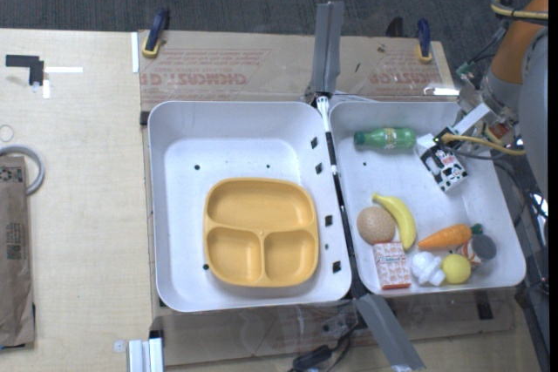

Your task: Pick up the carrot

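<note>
The carrot (445, 236) lies exposed beside a partly hidden grey object (484, 247).

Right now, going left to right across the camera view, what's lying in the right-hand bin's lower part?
Brown round fruit → yellow banana → small red-and-white carton → white garlic-like piece → carrot → lemon.

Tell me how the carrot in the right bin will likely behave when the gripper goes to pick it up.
The carrot looks like a smooth, rigid toy, so it probably stays stiff but may slip between fingers. Its tapered, rounded body lies on its side and could roll if nudged. The lemon and banana lie close by, so neighbours may get bumped.
</note>
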Robot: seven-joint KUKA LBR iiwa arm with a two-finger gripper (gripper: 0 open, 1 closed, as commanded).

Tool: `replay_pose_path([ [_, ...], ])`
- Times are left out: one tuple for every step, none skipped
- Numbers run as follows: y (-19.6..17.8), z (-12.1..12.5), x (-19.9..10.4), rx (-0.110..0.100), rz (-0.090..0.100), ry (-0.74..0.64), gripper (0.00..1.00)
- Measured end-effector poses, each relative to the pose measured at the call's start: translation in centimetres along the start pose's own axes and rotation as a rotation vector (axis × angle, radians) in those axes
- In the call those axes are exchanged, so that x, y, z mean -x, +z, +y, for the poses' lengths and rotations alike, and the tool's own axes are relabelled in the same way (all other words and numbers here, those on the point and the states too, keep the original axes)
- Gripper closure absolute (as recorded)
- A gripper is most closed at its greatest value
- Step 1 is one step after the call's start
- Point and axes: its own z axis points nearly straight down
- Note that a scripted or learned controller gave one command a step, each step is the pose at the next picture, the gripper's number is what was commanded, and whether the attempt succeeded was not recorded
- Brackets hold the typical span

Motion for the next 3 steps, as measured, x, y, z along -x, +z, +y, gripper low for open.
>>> replay_pose_path([
  [0.7, -0.1, 0.2, 0.0, 0.0, -0.113, 1.0],
  [0.0, -1.3, -0.7, -0.001, -0.001, -0.132, 1.0],
  [-8.7, -2.9, 0.1, 0.0, 0.0, -0.428, 1.0],
])
